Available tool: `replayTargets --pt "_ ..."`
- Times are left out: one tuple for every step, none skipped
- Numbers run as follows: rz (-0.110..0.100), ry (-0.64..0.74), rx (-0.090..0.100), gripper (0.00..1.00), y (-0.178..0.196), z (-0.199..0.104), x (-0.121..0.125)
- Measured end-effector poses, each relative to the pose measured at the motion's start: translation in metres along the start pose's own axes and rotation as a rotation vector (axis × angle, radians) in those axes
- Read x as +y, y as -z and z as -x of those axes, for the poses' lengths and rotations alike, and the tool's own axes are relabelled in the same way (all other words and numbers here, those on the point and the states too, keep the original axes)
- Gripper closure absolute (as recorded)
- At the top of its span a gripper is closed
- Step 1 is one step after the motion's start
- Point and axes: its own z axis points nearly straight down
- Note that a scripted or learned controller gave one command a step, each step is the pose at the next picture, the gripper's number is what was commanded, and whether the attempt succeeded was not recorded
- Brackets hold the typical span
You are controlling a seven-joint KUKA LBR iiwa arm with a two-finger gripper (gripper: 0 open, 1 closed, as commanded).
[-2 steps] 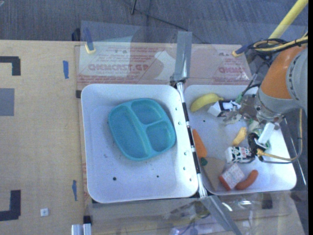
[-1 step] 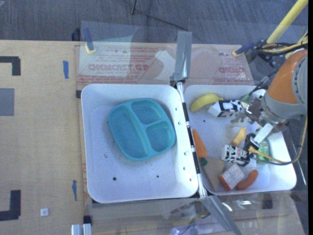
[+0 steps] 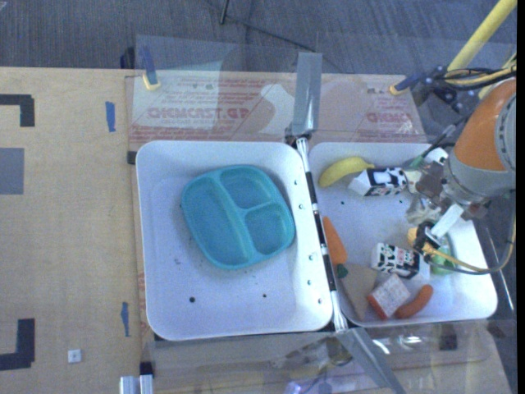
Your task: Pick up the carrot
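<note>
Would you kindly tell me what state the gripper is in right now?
Gripper: open or closed cannot be told; it is over the right bin, well apart from the carrot.

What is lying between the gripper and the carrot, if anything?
Nothing visible lies straight between them. The gripper hangs over the right bin, and bare white floor runs from it to the carrot by the bin's left wall. A black-and-white toy sits just beside that line.
</note>
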Motion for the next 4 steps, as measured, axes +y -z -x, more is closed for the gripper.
replayTargets --pt "-0.007 -0.228 -0.004 1.00 0.082 -0.038 -0.040" --pt "-0.007 -0.228 -0.004 0.00 0.082 -0.038 -0.040" --pt "-0.015 -0.311 0.002 0.00 -0.009 0.004 -0.038" --pt "-0.047 -0.207 -0.006 0.00 -0.012 -0.020 0.035"
